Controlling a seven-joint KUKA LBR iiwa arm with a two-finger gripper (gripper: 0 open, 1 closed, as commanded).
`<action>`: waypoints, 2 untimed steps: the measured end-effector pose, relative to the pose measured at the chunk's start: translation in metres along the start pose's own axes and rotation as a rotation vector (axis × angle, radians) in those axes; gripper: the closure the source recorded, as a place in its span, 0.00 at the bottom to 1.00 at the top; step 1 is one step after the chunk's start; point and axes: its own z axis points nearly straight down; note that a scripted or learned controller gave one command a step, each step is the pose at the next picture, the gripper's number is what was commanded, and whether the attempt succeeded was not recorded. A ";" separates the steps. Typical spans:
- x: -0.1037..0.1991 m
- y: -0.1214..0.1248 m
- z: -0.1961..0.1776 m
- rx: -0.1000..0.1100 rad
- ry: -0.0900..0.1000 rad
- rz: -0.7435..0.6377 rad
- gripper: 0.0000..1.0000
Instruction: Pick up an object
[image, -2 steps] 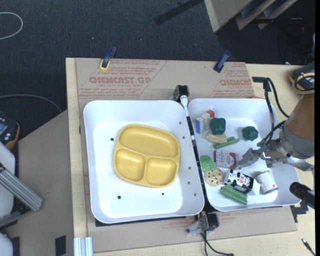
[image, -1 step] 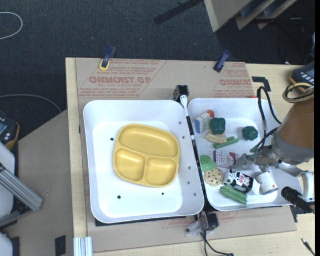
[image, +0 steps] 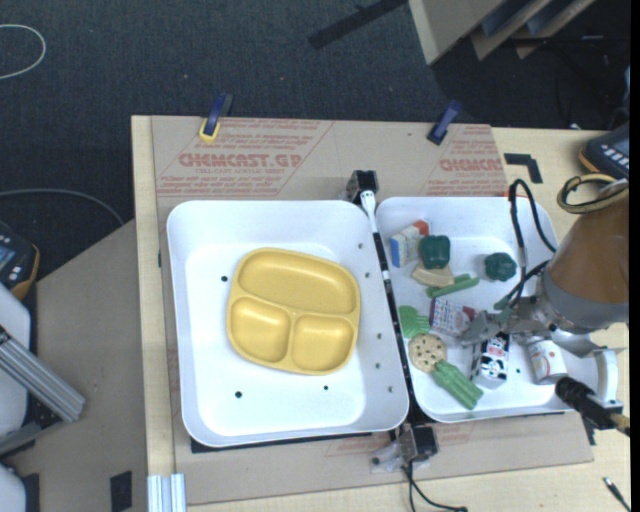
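Note:
The right bin (image: 535, 222) holds several small toys. My gripper (image: 497, 335) hangs low over its front right part, at the end of the grey and orange arm (image: 590, 270). Just below it lies a black-and-white toy (image: 491, 364), touching or nearly touching the gripper. A white can (image: 541, 361) lies to the right of that toy. A round cookie (image: 427, 350) and a green pickle-like piece (image: 458, 384) lie to the left. A red-and-white packet (image: 450, 317) sits beside the gripper's left side.
The left bin (image: 200, 300) carries a yellow divided plate (image: 293, 309). At the back of the right bin are a small carton (image: 405, 245), a dark green cup (image: 435, 250), a dark green lump (image: 499, 266) and a green leaf (image: 412, 322). Cables run along the bench's right edge.

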 end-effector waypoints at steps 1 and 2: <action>0.000 -0.001 -0.007 0.004 0.001 0.003 1.00; 0.005 -0.004 -0.052 0.002 0.001 0.000 1.00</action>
